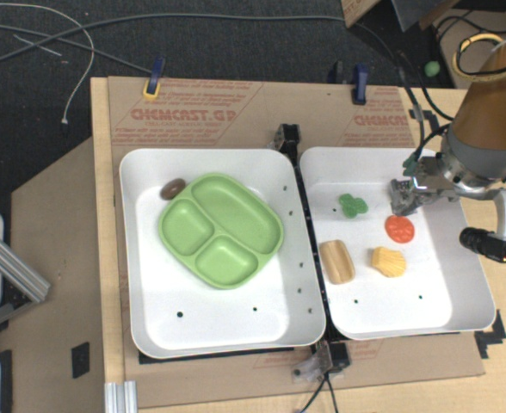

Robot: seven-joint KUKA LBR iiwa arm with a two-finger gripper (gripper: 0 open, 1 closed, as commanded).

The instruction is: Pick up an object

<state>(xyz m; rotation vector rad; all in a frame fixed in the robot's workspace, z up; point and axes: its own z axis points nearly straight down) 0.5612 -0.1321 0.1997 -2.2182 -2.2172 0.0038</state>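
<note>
In the right bin (425,312) lie a red round piece (399,229), a green broccoli-like piece (352,205), a yellow lump (389,261) and a tan bread-like piece (337,261). My gripper (402,198) hangs just above the red piece, at the bin's upper right, its dark fingers pointing down. Nothing shows between them. A small brown object (174,188) lies in the left bin beside the green tray.
The left bin (219,317) holds a green three-compartment tray (221,229). The grey arm with its orange band (487,101) comes in from the right above the right bin's far corner. Blue clamps (155,77) and cables sit along the bench's back edge.
</note>
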